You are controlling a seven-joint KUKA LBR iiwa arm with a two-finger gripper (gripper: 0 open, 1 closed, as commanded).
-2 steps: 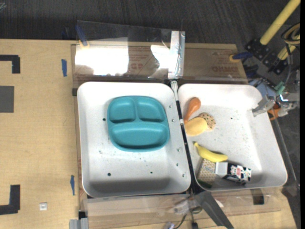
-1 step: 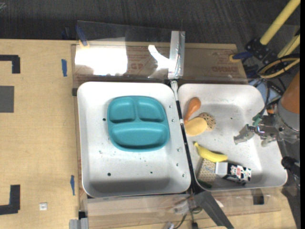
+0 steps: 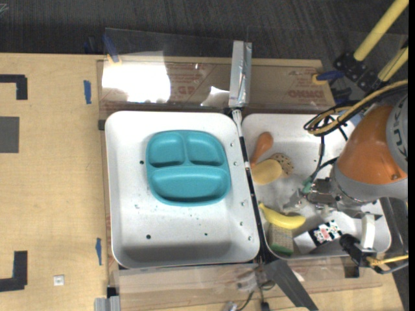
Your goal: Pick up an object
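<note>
Teal tray [image 3: 187,166] fills left bin [image 3: 123,238]; banana [image 3: 283,218] in right; hand [image 3: 303,197] state unclear.

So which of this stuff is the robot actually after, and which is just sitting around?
Part of the job (candidates to pick up, all in the right bin):
- banana
- orange carrot-like item
- yellow rounded item
- small black-and-white box
- the tool, low over them

Just lying about:
- teal divided plate in the left bin
- blue tape marks on the bench

Divided tray [image 3: 188,167] in left bin [image 3: 123,225]; banana [image 3: 283,218] in right bin [image 3: 295,125]
</note>
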